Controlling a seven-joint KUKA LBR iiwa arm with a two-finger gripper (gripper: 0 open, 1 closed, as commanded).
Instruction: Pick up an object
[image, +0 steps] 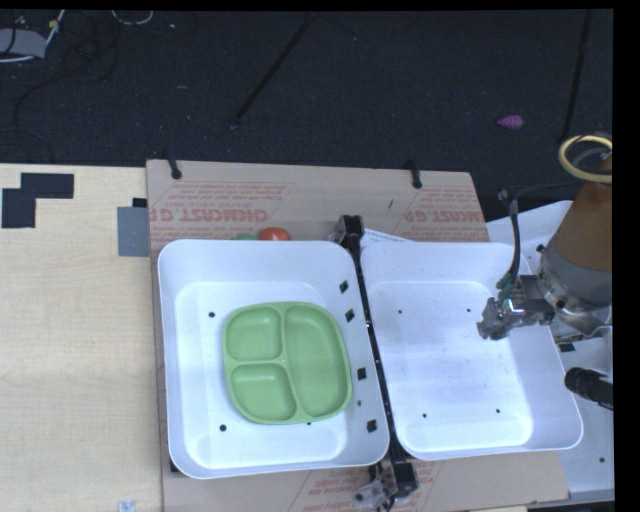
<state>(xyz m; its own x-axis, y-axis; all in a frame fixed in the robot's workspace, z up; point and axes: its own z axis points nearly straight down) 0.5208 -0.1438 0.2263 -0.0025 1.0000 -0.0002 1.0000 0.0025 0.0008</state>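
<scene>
— Where's the plate?
— The green plate (287, 362) lies mid left bin (190, 290). The hand (497, 318) hovers at the right bin's (450, 420) right edge, grip unreadable.
— Next?
— Probably cross left, then descend.

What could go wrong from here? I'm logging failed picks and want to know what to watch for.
1. The gripper sits over the right bin, while the green divided plate lies in the left bin; closing here would likely grab nothing.
2. The plate lies flat and wide, so a two-finger grasp may slip off its rim.
3. Crossing to it, the arm could clip the raised walls where the bins meet.
</scene>
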